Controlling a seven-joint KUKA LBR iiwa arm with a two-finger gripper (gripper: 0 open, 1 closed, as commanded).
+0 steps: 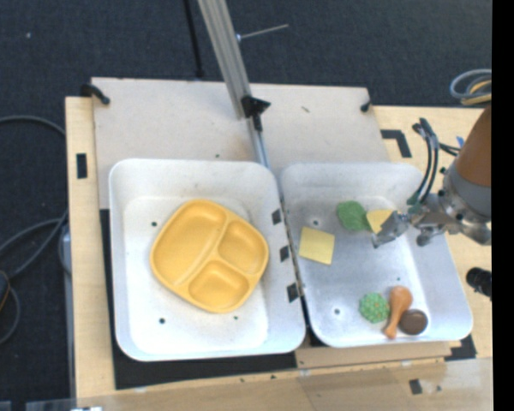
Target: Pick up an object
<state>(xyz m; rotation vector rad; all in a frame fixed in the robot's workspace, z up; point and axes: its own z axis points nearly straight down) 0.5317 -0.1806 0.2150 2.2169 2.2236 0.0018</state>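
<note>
Hovering over the right bin (428, 311), the gripper (403, 228) is seen near that bin's right wall, toward its far edge. Whether the jaws are spread or pressed together cannot be told at this resolution; nothing is visibly pinched between them.

Candidate objects, all in the right bin:
- yellow wedge (378, 220), just beside the gripper, touching or nearly touching the green ball (352, 215), in the far half of the bin.
- yellow square block (317, 246), flat, near the bin's left wall.
- green knobbly piece (373, 306), orange peg (397, 310) and brown ball (413, 321), clustered at the near-right corner.

The left bin (124, 229) is occupied by a yellow divided plate (209, 254), well apart from the gripper.

Risks, as judged:
- If the wedge is targeted, the green ball could be nudged away or caught alongside it, since the two sit so close together.
- The wedge's sloped faces could be squeezed out of the grip on closure.
- A descent slightly off-centre could push the wedge toward the bin's far edge rather than straddle it.
- The right wall is near; a finger could be fouled on it.
- The near-right cluster is packed tight; a clean single pick there is considered unlikely.
</note>
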